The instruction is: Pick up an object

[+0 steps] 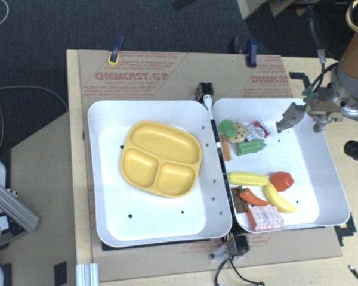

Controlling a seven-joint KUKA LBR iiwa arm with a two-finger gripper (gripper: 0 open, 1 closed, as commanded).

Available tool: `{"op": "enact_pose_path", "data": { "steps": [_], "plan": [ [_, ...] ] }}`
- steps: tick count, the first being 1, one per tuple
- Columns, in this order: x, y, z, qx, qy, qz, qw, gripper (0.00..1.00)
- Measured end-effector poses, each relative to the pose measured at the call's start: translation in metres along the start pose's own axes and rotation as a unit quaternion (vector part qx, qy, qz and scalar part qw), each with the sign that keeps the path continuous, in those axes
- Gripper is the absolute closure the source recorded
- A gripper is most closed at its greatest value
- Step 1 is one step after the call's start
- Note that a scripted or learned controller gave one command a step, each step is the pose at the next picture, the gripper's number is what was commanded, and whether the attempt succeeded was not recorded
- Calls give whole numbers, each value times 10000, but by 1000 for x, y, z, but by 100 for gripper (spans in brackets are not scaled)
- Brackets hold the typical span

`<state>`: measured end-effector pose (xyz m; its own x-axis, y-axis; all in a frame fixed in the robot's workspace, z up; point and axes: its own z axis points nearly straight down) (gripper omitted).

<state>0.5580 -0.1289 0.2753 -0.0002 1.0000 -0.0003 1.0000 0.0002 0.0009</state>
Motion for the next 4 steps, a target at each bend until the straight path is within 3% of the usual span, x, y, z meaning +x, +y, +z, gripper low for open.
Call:
{"op": "enact_pose_path", "data": {
  "steps": [3, 4],
  "plan": [
    [20, 4, 160, 26, 10, 3, 10000, 0],
    [21, 3, 192, 25, 9, 3, 10000, 0]
  ]
}}
